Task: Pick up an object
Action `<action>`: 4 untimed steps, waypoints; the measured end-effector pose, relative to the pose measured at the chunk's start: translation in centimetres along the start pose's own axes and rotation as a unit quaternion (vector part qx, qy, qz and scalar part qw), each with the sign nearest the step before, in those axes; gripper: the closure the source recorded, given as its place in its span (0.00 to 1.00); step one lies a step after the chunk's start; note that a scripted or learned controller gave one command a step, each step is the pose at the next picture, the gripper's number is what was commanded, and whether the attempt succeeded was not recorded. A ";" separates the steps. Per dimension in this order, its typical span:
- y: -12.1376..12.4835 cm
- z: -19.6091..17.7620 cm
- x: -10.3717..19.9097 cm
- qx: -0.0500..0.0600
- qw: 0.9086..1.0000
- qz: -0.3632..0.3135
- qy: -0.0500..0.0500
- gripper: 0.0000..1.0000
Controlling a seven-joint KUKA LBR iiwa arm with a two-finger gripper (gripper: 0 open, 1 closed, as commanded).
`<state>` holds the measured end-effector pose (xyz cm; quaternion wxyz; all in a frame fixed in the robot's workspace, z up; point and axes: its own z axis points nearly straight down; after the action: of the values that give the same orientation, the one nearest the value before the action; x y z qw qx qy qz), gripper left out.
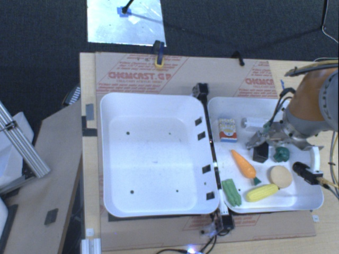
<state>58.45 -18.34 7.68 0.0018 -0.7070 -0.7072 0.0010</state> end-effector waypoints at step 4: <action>6.7 -7.6 8.6 -0.004 1.000 -0.003 -0.001 1.00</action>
<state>65.19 -9.76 15.30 -0.0016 -0.7051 -0.7091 -0.0015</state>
